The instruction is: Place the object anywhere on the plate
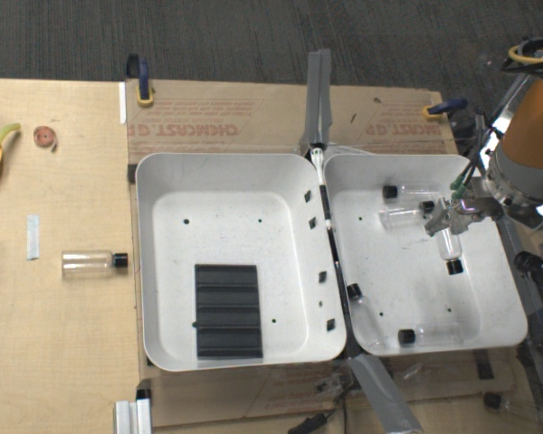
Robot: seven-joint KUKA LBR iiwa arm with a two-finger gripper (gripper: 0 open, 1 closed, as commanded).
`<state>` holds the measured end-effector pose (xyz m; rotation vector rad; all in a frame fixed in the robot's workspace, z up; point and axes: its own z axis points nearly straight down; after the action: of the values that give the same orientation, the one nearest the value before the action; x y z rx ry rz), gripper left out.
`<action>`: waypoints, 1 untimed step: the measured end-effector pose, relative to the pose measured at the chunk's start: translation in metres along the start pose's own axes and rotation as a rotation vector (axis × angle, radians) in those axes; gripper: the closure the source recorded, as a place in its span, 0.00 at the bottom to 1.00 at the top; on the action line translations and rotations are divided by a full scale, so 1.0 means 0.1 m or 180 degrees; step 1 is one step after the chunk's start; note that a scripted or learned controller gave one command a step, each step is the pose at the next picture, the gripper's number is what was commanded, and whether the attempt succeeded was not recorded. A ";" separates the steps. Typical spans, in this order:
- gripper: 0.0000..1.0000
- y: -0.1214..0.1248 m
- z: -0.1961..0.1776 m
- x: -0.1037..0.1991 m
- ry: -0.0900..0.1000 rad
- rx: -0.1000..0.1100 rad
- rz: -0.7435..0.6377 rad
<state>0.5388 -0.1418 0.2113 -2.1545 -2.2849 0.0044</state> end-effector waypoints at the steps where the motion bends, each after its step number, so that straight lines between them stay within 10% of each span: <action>1: 0.00 0.00 0.00 0.00 0.0000 -0.0001 0.0001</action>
<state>0.5388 -0.1418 0.2114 -2.1548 -2.2848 0.0042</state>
